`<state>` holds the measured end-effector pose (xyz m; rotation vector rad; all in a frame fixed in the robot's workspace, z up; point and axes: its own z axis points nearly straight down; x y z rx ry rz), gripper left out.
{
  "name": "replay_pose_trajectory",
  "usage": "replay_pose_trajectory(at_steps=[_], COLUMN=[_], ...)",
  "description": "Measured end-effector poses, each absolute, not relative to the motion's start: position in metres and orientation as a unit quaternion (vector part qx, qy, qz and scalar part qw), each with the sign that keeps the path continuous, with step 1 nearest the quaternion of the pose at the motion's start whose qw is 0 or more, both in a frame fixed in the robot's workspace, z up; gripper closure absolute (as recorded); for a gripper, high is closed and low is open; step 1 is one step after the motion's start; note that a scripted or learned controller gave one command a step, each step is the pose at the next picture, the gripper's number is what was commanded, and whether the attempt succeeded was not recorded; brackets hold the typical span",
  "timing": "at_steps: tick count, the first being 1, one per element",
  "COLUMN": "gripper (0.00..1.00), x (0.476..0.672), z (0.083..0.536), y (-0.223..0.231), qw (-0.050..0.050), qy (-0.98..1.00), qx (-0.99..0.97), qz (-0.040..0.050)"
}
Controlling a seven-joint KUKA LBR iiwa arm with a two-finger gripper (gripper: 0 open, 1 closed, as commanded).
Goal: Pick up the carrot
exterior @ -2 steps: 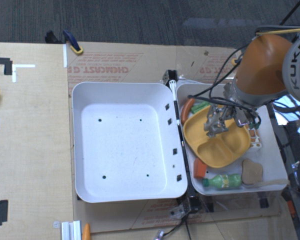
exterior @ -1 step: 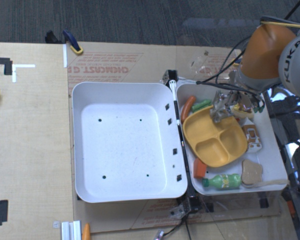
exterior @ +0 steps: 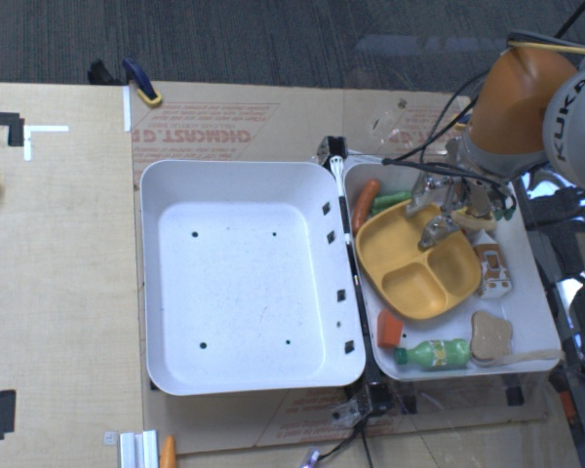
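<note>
Gripper [exterior: 439,224] low over yellow dish [exterior: 419,266] in right bin [exterior: 536,300], grip impossible to tell, carrot [exterior: 366,201] wedged against bin's left wall.

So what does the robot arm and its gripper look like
The arm is grey with a broad orange band above the wrist and part of dark "KUKA" lettering on its casing. Thin black cables loop around the wrist. The gripper is a small metallic assembly of silvery and dark parts.

Dark carpet [exterior: 273,18] — pale (wooden) bench [exterior: 58,291]
</note>
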<state>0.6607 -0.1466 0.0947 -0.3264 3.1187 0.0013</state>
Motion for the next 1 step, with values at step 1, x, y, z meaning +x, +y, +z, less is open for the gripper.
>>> replay_pose_trajectory(at_steps=[1], gripper=[1.0], x=[0.6632], z=[0.1069], y=[-0.1469], qw=[0.008], qy=[0.995], qx=[-0.103], qz=[0.0001])
